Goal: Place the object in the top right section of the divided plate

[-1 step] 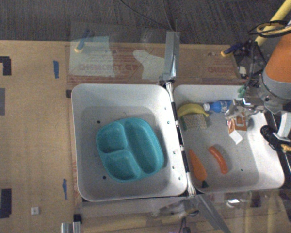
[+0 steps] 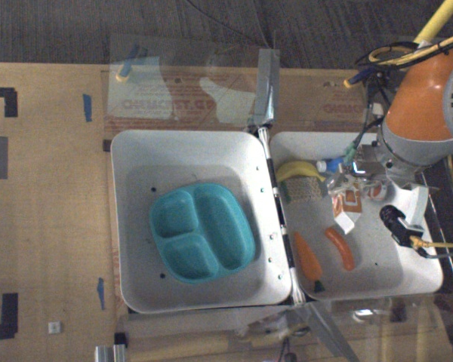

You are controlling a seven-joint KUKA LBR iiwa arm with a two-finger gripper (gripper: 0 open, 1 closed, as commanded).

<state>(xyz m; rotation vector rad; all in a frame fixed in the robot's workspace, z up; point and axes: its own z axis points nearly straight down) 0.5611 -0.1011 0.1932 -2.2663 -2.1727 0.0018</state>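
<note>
We located the divided plate [image 2: 202, 232], teal with three sections, near the centre of the left bin [image 2: 128, 157]. All three sections were bare. The task's thing was not specified by name. We therefore treated the candidates in the right bin [image 2: 419, 277] as follows:

1. The carrot [image 2: 308, 259] lay along the bin's left wall, near its front left corner, long axis running roughly front to back.
2. The sausage [image 2: 340, 248] lay just beside the carrot toward the bin's middle, on a similar slant.
3. The banana [image 2: 300, 170] lay near the rear left corner, curved across the bin.
4. The printed packet [image 2: 347, 202] lay between the banana and the sausage.

We saw the gripper [image 2: 370, 173] low over the rear of the right bin, close above the packet. Every candidate lay on the side of the gripper toward the left bin; carrot and sausage lay also toward the front edge. We could not tell how the gripper was set, nor whether anything sat in it.

The arm [image 2: 423, 104] entered over the bin's rear right corner, wrist bent down, orange band uppermost.

We judged the pick not yet confirmed. The coming transfer would have to cross the shared wall between the bins to the plate's far right section.
</note>
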